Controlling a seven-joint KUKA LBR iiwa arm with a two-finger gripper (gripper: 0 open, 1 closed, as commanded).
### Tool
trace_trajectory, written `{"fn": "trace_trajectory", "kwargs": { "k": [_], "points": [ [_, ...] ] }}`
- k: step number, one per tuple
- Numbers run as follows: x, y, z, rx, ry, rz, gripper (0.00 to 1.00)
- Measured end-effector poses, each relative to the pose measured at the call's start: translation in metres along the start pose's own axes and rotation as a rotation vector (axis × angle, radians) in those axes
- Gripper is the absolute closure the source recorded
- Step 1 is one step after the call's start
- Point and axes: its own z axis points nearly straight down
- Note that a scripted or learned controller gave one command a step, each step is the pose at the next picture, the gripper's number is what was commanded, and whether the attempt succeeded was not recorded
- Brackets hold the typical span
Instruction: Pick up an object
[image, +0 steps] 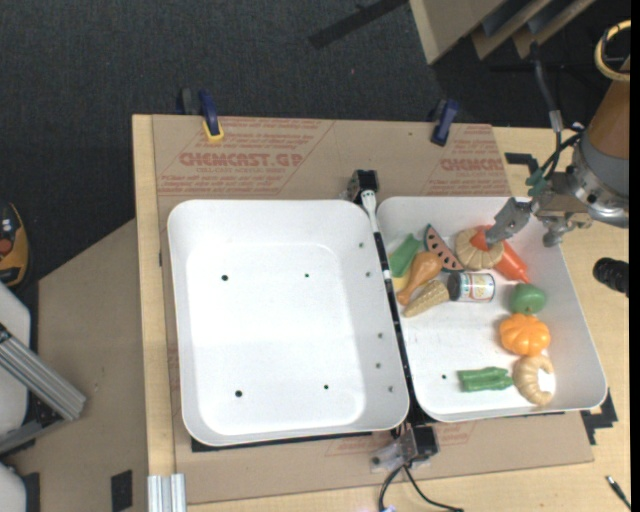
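The right bin (580, 330) holds several toy foods: a watermelon slice (441, 248), a green leaf piece (402, 255), a tan drumstick (421, 271), a corn cob (426, 295), a small bottle (471, 287), a beige round piece (477, 247), an orange-red carrot (511, 263), a green pepper (527, 298), an orange pumpkin (525, 335), a green bean pod (484, 378) and a bread roll (535, 380). My gripper (532, 226) hangs open over the bin's far right corner. Its left finger (508, 220) stands just above the carrot and the beige piece. Nothing is between the fingers.
The left bin (190, 300) sits beside the right one on a cardboard sheet (300, 150) held by a blue clamp (208, 112) and another clamp (444, 120). A black bracket (363, 185) stands between the bins at the far edge.
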Motion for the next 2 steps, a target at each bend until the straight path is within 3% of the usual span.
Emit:
{"fn": "trace_trajectory", "kwargs": {
  "k": [1, 2],
  "points": [
    [0.058, 0.024, 0.142, 0.013, 0.005, -0.006, 0.00],
    [0.058, 0.086, 0.165, -0.007, -0.001, -0.003, 0.00]
  ]
}}
